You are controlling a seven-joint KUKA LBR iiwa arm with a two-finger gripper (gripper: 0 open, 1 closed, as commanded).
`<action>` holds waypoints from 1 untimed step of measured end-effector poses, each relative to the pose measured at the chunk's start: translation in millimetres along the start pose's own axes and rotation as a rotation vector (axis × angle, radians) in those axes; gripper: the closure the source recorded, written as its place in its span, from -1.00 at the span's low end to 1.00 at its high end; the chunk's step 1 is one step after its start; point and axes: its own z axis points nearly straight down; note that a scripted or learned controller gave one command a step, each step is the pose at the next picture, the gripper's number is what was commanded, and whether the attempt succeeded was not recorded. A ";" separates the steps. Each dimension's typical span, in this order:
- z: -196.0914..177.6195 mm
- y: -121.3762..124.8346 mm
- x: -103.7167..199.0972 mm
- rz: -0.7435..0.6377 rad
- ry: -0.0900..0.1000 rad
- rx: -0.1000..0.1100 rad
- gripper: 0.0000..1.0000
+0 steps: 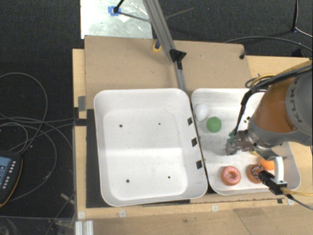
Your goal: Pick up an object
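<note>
In the right bin [215, 99], the tool [234, 145], grip state unclear, hovers between green ball [213, 125] and pink doughnut [230, 176].

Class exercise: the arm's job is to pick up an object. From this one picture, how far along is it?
Done: the arm has reached into the right bin. In hand: the gripper sits low on the bin floor, with no object visible between its fingers. Left: a grasp and lift. The green ball, pink doughnut and brown doughnut all lie in the bin.
</note>
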 end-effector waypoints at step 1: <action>-57.4 -4.6 -7.7 -0.001 -0.002 -0.004 1.00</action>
